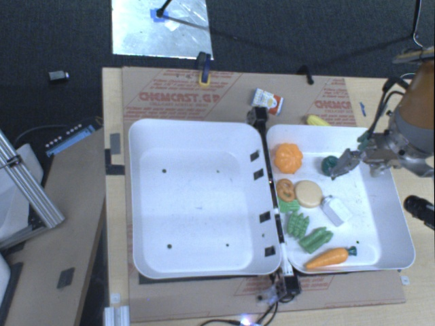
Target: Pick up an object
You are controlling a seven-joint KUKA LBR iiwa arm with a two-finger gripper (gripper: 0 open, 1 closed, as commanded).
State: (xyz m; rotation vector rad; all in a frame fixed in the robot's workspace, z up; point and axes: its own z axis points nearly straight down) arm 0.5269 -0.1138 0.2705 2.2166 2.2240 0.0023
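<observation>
Since the gripper [342,166] hangs open beside the small dark-green toy [330,163], that light, rigid, likely slippery piece wants pinching across its middle.

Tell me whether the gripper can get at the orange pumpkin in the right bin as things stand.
Probably yes. The pumpkin sits uncovered near the bin's upper left, apart from its neighbours, and the gripper hangs just to its right, with a small dark green piece beside it.
</observation>
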